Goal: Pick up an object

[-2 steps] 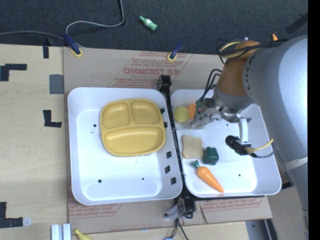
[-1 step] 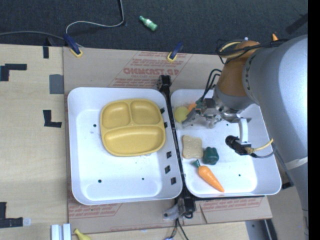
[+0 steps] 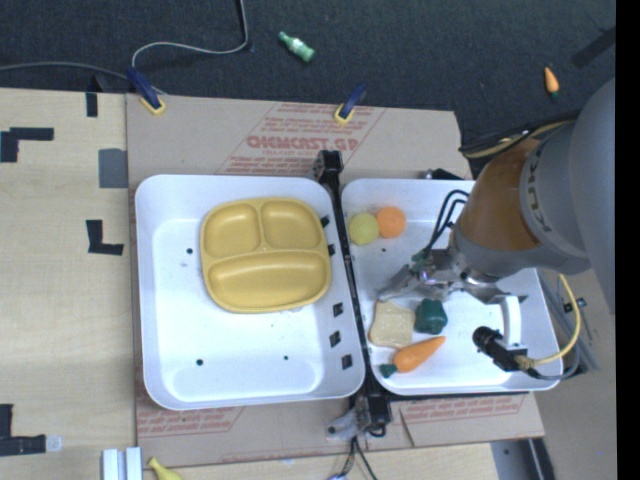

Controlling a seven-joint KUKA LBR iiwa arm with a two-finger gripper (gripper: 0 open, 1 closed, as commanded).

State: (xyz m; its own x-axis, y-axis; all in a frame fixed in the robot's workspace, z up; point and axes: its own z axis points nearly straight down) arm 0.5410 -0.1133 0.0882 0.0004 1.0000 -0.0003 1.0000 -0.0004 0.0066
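Observation:
The right bin (image 3: 455,380) holds a yellow-green ball (image 3: 363,229), an orange ball (image 3: 391,221), a beige bread slice (image 3: 391,323), a dark green block (image 3: 431,316) and a toy carrot (image 3: 418,354). My gripper (image 3: 430,282) hangs low over the middle of this bin, just behind the dark green block, and is open. One grey finger (image 3: 398,281) splays out to the left above the bread slice. I see nothing held between the fingers. The arm's orange band (image 3: 497,211) hides the bin's far right part.
The left bin (image 3: 170,368) holds a yellow divided plate (image 3: 266,252) at its back. A black divider (image 3: 343,268) runs between the bins. A small green thing (image 3: 296,46) and cables lie on the dark floor beyond the bench.

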